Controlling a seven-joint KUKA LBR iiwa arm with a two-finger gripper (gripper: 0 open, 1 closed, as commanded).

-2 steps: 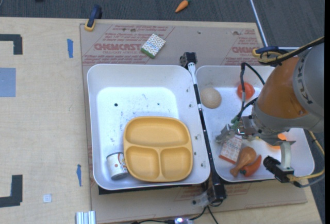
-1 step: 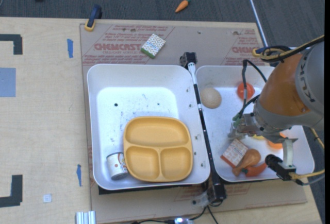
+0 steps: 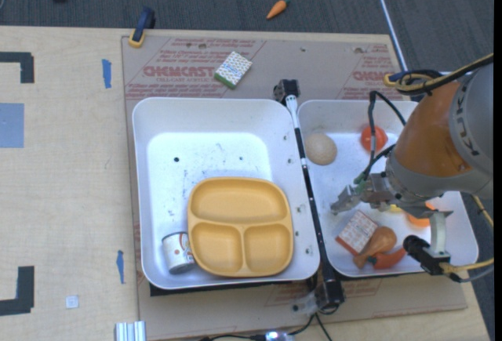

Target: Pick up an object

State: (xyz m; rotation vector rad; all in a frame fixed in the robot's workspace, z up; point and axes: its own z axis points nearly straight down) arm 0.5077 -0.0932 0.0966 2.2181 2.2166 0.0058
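Hovering spot: gripper (image 3: 345, 202) is hanging over the right bin (image 3: 337, 116), roughly mid-bin, reaching in from the right side.

Likeliest target: honestly guessing here, but the small checkered packet (image 3: 358, 230) is sitting just below and a touch right of the gripper, nearest of anything, so that's what I'd bet it's going for.

Packet lie: it's lying flat-ish and tilted, long axis running diagonally from lower left up to upper right, one corner pointing toward the gripper.

Packet neighbours: it's leaning against or touching a brown pear-shaped thing (image 3: 376, 241) on its right, with an orange bit (image 3: 388, 259) poking out just below that. Tight cluster, so grabbing only one might be fiddly.

Claw state: metal fingers (image 3: 340, 204) are pointing left and down, and they're looking slightly parted with nothing between them. Not holding anything as far as I can see.

Key relation: packet is lying below the gripper toward the near edge of the right bin, so the next move is probably needing a short shift that way plus a drop, ideally closing across the packet's short side.

Other stuff in right bin: a beige ball (image 3: 320, 148) is sitting above-left of the gripper, a red-orange thing (image 3: 371, 136) is peeking out above it by the arm.

Left bin (image 3: 149, 190): it's holding a yellow divided tray (image 3: 240, 224) and a little can (image 3: 177, 252), well away from the gripper.
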